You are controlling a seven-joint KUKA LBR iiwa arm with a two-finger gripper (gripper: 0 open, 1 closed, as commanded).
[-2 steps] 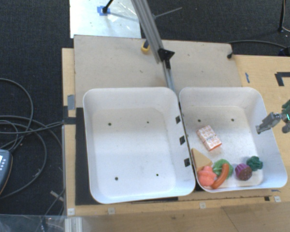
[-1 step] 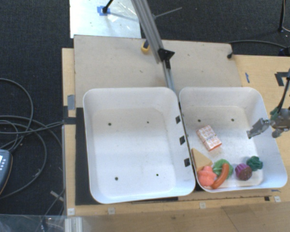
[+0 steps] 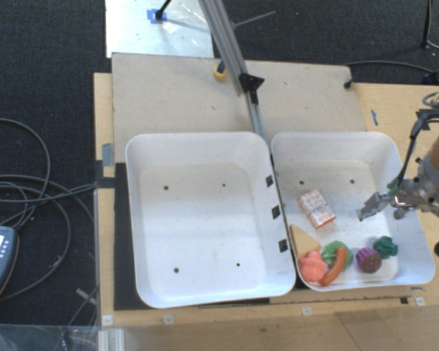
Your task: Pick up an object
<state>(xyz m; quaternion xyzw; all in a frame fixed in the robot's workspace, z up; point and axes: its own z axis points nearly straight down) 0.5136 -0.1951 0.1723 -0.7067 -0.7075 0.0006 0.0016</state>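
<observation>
The left bin [image 3: 197, 218] sits bare on the bench, its rim touching the right bin [image 3: 336, 148] along the middle seam. All the loose things lie in the right bin, toward its near edge. Going rightward: a tan wedge [image 3: 301, 236] lies close to the seam, with an orange lump [image 3: 314, 267] just below it; a small pink and white box [image 3: 317, 208] lies a little above, apart from the rest; then a green leafy piece [image 3: 334, 251] and an orange-red carrot [image 3: 335, 265], which touch each other and the orange lump; then a purple piece [image 3: 368, 259] and a dark green piece [image 3: 385, 247], side by side near the right wall.

The gripper [image 3: 371, 208] hangs over the right half of this bin, reaching in from the right, above and between the box and the purple piece. It has nothing in its grasp that I can see, and how far apart it stands is too small and blurred to tell.

For a clean pick, the box looks the best choice: it lies alone with bare floor all round, so a straight descent over its short sides should close on it without nudging neighbours. The clustered pieces at the near edge risk a slip or a double grab.
</observation>
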